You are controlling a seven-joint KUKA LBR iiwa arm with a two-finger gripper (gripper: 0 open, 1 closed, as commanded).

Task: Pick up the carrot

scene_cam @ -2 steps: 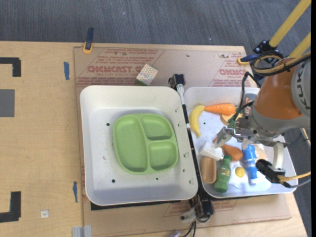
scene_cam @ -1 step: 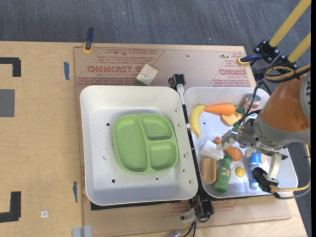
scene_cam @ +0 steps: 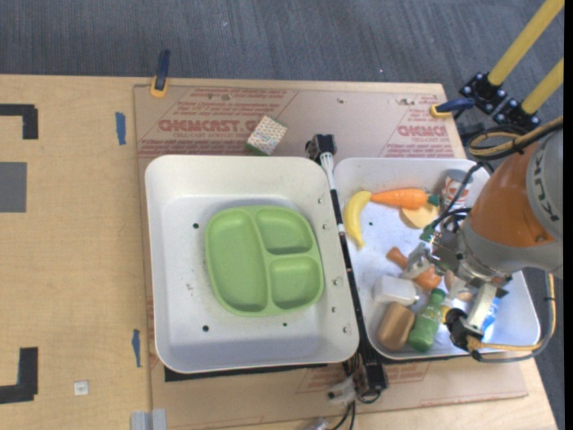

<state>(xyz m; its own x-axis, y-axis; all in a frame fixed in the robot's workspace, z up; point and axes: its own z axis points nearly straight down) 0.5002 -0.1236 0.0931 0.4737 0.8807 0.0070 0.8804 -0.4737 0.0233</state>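
On the wooden bench (scene_cam: 72, 240), two white bins (scene_cam: 179, 186) sit abutting.

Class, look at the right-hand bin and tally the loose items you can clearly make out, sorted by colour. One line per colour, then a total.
Orange: 3 (carrot, two small pieces)
Yellow: 1 (banana)
Green: 1 (bottle)
Brown: 1 (cylinder)
White: 1 (block)
Total: 7; the arm hides others.

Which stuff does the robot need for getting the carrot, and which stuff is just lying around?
Needed:
carrot
gripper

Just lying around:
banana
green bottle
green plate
small cube, outside the bins
left bin
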